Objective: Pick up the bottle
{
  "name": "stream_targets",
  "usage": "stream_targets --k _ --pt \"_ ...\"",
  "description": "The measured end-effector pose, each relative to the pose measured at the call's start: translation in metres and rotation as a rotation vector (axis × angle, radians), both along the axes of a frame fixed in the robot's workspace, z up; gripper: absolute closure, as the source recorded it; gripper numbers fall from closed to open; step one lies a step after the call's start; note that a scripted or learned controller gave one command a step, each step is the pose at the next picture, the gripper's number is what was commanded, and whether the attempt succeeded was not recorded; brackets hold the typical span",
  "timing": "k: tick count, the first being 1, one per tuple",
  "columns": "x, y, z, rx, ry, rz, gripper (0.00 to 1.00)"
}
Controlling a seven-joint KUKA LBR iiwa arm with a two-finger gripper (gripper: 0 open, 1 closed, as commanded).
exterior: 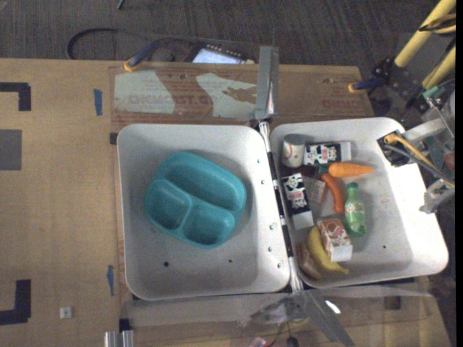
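the bottle (354,210) is the target, but starting with the biggest things: the bench (58,194) carries two white bins side by side. the left bin (145,266) holds a teal tray (194,199) with three compartments. the right bin (412,237) holds all the clutter, packed along its left half.

the arm (427,157) sits at the right edge, over the right rim of that bin, well apart from the bottle. whether the jaws are spread or pressed together i cannot tell; the hardware there is too jumbled to read.

next in size, a banana (322,253) lies near the front of the pile, with a red and white juice box (335,238) on it. two cartons with cow print sit further back, one lying flat (327,152) and one nearer the divider (295,191). an orange carrot (351,170) points right, and a red-orange chili (333,191) curves down beside it. a small cup (292,151) stands in the back corner.

the bottle is small, green, lying on its side, cap toward the carrot. its base is just beside the juice box and its left flank is near the chili.

risks, as i judge them: a round bottle on its side could roll or squirt out when squeezed. a finger coming down on the left could snag the chili or the juice box. a grasp near the cap could slip off the narrow neck.
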State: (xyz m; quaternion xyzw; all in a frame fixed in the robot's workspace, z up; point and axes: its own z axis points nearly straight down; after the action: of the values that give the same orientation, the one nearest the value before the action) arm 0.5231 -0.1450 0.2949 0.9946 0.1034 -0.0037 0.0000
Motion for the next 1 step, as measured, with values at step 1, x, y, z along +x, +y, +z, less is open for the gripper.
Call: stream_targets --k 1 --pt "0.0302 -0.0149 -0.1459 0.004 0.003 -0.002 0.0"
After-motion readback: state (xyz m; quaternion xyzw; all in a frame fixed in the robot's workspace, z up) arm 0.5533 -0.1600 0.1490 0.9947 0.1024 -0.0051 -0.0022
